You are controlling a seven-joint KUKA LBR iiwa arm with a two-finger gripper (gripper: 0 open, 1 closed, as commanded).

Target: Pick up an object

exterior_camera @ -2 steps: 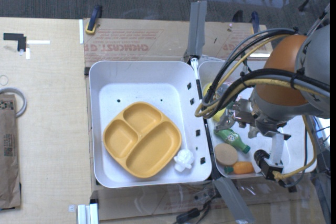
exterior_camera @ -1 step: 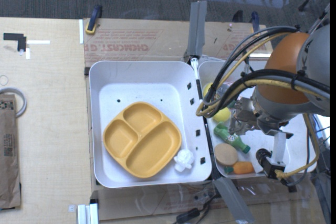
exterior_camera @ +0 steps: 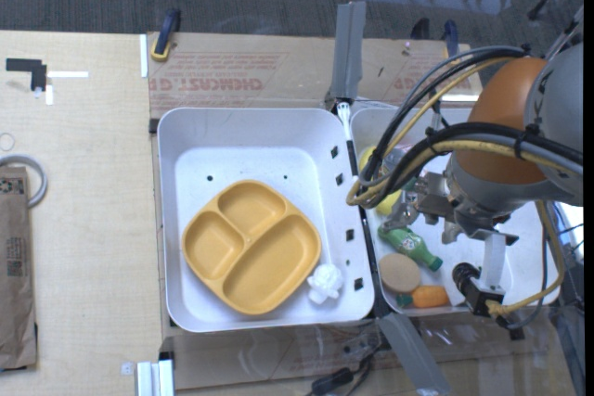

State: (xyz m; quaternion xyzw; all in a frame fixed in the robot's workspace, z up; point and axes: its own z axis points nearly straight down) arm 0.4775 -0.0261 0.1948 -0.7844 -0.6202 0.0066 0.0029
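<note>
Dark carpet runs behind a pale wooden bench (exterior_camera: 83, 153), and from where I stand a brown paper bag (exterior_camera: 16, 264) lies at its far left edge. Next comes the left white plastic bin (exterior_camera: 172, 199), holding a yellow three-compartment plastic plate (exterior_camera: 251, 246) with a small crumpled white wad (exterior_camera: 325, 283) touching its lower right rim. In the right white bin (exterior_camera: 371, 301), partly under the arm, lie a green plastic bottle (exterior_camera: 413, 246) on its side, a round tan disc (exterior_camera: 401, 272) just below it, a small orange piece (exterior_camera: 429, 296) beside the disc, and something yellow (exterior_camera: 390, 199) nearer the bin's top, mostly hidden by cables. The grey arm's gripper (exterior_camera: 436, 213) hangs low over this bin, just above the bottle; whether its claw is spread or pressed together I cannot tell. The bottle looks the nearest pick: light, stiff, smooth enough to slip and roll, so I'd judge a pinch across its body safest.
</note>
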